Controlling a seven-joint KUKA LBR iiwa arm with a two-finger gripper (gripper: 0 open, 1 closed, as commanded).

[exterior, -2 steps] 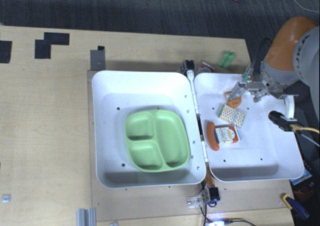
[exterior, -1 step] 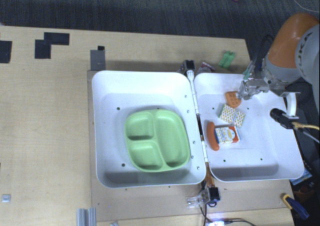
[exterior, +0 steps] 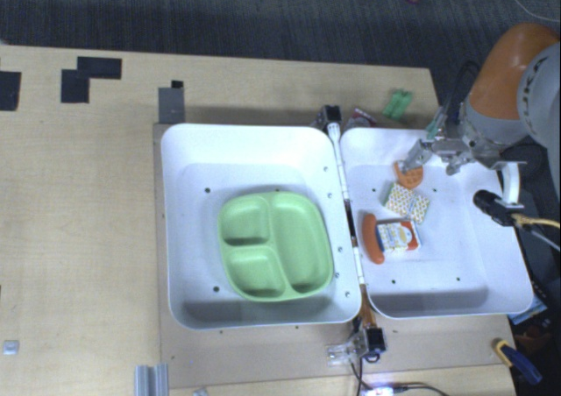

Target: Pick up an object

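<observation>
Camera view: the arm (exterior: pixel 513 79) bends over the right bin (exterior: pixel 456 285), its gripper (exterior: pixel 432 158) spread open just beside an orange piece (exterior: pixel 408 177).

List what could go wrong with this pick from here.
1. The claw sits by the small orange item, which touches the patterned packet; closing may nudge both.
2. The orange item lies near the right bin's back wall, leaving little room.
</observation>
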